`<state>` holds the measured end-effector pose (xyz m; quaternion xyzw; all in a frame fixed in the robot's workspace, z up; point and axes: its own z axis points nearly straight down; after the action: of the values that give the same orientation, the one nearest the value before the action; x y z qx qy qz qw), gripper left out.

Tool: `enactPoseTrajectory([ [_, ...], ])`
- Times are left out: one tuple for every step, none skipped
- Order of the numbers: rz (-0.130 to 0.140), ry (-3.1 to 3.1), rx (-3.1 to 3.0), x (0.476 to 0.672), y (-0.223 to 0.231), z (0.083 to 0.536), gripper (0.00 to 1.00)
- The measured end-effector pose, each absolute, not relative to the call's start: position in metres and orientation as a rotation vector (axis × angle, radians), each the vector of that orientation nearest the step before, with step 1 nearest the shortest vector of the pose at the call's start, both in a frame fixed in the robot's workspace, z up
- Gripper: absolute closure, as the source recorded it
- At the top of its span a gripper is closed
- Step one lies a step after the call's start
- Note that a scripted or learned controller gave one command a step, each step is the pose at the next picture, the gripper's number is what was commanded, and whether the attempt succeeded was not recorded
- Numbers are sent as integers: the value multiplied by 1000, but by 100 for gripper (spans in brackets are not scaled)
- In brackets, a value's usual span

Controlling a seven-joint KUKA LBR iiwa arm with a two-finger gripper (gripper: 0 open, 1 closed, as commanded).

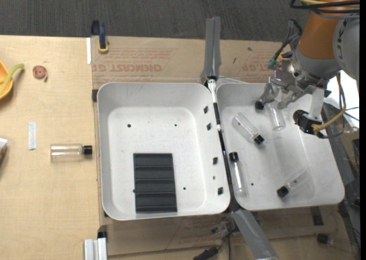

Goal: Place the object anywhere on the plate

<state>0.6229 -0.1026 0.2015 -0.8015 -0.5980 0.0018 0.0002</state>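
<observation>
A black ribbed plate [154,190] lies flat in the front part of the left bin [114,110]. My gripper [276,103] hangs over the back of the right bin [320,196], far to the right of the plate. A clear vial [277,118] sticks out downward from between its fingers, so it is shut on that vial. Three more clear vials with black caps lie in the right bin: one [247,128] just left of the gripper, one [236,171] along the left wall, one [293,184] near the front.
A raised divider [216,122] with black clips runs between the two bins. Outside the bins, on the wooden bench at left, lie a clear bottle [70,151], a small white strip [32,136] and a yellow item [6,79]. Cables [320,123] hang from the wrist.
</observation>
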Motion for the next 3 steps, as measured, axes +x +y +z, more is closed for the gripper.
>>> enactPoseTrajectory([
  [5, -1878, -2518, 623, -103, 202, 0],
  [3, -2017, -2410, 658, -152, 200, 0],
  [2, -2081, -2356, 656, -201, 247, 0],
])
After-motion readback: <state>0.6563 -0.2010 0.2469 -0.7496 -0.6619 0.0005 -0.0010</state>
